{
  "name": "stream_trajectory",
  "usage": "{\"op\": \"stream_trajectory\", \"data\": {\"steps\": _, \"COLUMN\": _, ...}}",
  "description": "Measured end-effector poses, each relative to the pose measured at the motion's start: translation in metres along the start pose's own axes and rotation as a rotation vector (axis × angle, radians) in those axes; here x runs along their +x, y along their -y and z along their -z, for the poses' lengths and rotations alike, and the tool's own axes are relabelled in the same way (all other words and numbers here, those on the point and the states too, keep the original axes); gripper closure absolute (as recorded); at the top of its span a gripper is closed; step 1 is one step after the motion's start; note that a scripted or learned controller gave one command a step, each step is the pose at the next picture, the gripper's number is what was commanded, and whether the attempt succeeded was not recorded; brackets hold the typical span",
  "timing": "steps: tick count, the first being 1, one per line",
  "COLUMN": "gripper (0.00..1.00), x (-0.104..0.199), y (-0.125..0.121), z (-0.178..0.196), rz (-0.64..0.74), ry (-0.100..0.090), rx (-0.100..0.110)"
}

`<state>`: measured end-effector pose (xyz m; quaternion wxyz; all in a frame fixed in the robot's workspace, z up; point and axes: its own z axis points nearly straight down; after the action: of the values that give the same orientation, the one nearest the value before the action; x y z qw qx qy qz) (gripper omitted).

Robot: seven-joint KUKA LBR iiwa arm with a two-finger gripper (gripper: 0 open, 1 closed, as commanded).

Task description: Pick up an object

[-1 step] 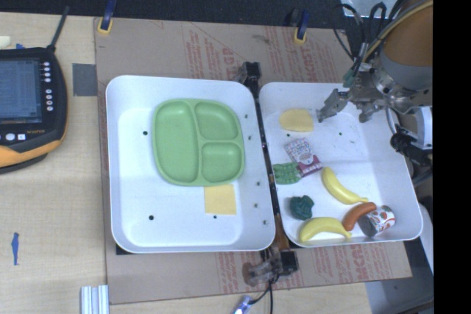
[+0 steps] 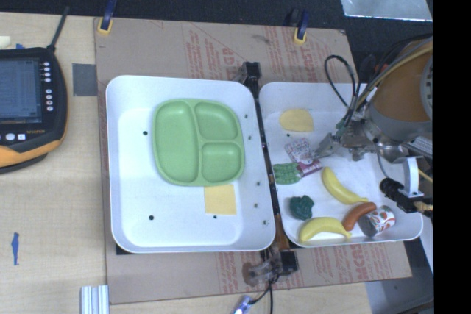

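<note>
Reaching in from the right, the arm (image 2: 401,95) hangs over the right bin (image 2: 335,92), its gripper (image 2: 327,147) low above a crumpled wrapper (image 2: 300,151) near the bin's middle. The fingers are too small and blurred here, so I cannot tell how they stand, and nothing shows as held. Any object will serve for the task, and most of them crowd this bin: a pale yellow disc (image 2: 297,120) at the top, a green packet (image 2: 286,173) just below the wrapper, a banana (image 2: 340,187) to its right, a dark green broccoli piece (image 2: 300,207), a second banana (image 2: 324,230) along the lower rim, a sausage (image 2: 358,215) and a small can (image 2: 381,219) in the corner. The gripper's spot above the wrapper suggests that is the target, likely because it lies a little apart from its neighbours with room to descend. The left bin (image 2: 125,158) holds a green divided plate (image 2: 198,141) and a yellow square (image 2: 220,199) touching its lower edge. Being thin and crinkled, the wrapper may slip or flatten under a pinch.
</note>
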<state>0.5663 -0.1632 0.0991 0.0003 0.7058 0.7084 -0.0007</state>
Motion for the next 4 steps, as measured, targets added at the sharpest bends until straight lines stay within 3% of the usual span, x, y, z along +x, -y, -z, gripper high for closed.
{"op": "stream_trajectory", "data": {"steps": 1, "gripper": 0.0, "x": 0.026, "y": 0.038, "z": 0.017, "rz": 0.001, "ry": -0.002, "rx": 0.004}}
{"op": "stream_trajectory", "data": {"steps": 2, "gripper": 0.0, "x": -0.044, "y": 0.04, "z": -0.008, "rz": -0.001, "ry": 0.0, "rx": 0.001}}
{"op": "stream_trajectory", "data": {"steps": 3, "gripper": 0.0, "x": -0.049, "y": -0.067, "z": -0.007, "rz": 0.0, "ry": -0.002, "rx": 0.001}}
{"op": "stream_trajectory", "data": {"steps": 4, "gripper": 0.0, "x": -0.023, "y": -0.001, "z": 0.085, "rz": -0.002, "ry": -0.002, "rx": 0.001}}
